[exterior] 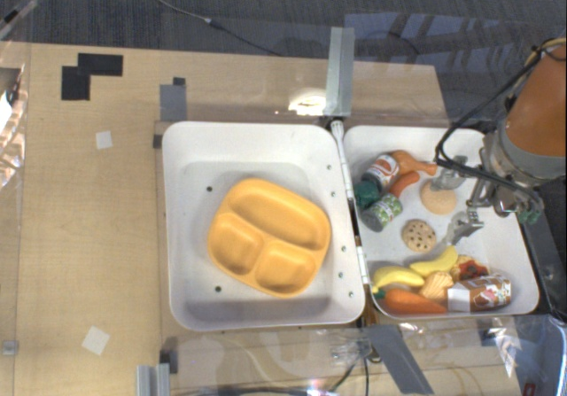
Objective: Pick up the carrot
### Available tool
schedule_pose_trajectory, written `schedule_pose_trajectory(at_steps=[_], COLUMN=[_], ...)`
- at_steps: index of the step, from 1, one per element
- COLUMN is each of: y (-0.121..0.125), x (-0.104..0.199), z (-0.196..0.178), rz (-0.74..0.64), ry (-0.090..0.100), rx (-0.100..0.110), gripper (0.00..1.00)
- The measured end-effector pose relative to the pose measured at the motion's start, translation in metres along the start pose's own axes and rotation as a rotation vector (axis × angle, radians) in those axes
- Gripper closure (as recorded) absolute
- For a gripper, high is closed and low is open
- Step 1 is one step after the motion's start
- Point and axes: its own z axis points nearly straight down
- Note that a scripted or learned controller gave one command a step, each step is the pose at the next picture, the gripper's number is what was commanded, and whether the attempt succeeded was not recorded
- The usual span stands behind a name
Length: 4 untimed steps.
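Orange and tapered, the carrot (415,301) lies along the near edge of the right bin (528,252), touching the banana (399,277) just behind it and a can (478,293) at its right end. Beyond the banana sits a cookie (417,234). Right of that cookie, the end effector (467,208) hovers with fingers spread, pinching nothing, well apart from the carrot.

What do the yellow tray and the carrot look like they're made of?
Yellow tray: likely molded plastic, smooth and matte, one even color with rounded compartments. Carrot: probably toy plastic, uniform orange with a slight sheen; too small to be sure.
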Motion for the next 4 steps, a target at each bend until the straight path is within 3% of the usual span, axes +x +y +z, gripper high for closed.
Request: schedule_pose_trajectory(at_steps=[1,2,3,4], y=[-0.015,0.010,-0.042,-0.002], x=[-0.046,-0.088,-0.061,-0.089], z=[0.054,0.094,0.071,0.113], rz=[0.313,0.397,0.780,0.891], ry=[0.002,-0.013,-0.003,-0.003], rx=[0.000,0.013,0.002,-0.001], gripper=[0.00,0.00,0.00,0.00])
